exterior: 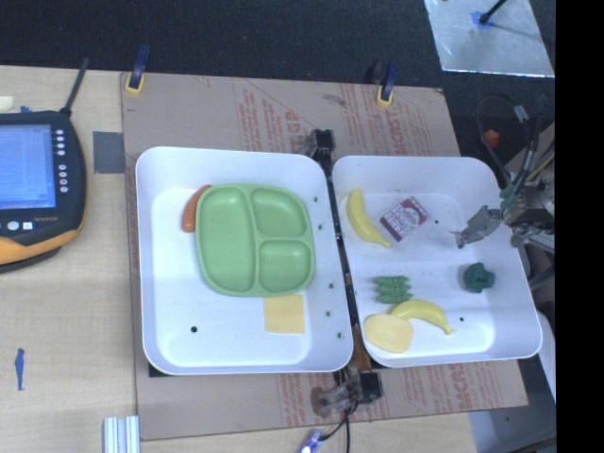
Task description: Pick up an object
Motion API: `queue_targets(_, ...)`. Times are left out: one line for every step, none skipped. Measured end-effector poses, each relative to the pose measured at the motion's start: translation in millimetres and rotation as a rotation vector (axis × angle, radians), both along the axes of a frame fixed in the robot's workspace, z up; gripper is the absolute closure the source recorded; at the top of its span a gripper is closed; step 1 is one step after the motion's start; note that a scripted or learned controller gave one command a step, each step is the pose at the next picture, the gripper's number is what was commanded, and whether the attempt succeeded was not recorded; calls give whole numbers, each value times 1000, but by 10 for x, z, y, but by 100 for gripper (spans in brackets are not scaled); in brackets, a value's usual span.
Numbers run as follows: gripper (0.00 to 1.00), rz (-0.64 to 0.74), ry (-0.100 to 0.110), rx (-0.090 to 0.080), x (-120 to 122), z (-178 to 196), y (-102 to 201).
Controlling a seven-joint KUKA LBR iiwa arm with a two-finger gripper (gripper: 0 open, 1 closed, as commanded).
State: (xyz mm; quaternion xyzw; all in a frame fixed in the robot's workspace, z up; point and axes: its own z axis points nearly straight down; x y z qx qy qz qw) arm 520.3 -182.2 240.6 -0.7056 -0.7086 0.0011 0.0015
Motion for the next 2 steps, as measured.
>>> queue_targets(0, 1, 2, -1, -79, -793, -273)
queue_targets(0, 1, 2, 0, 19, -1487, -290)
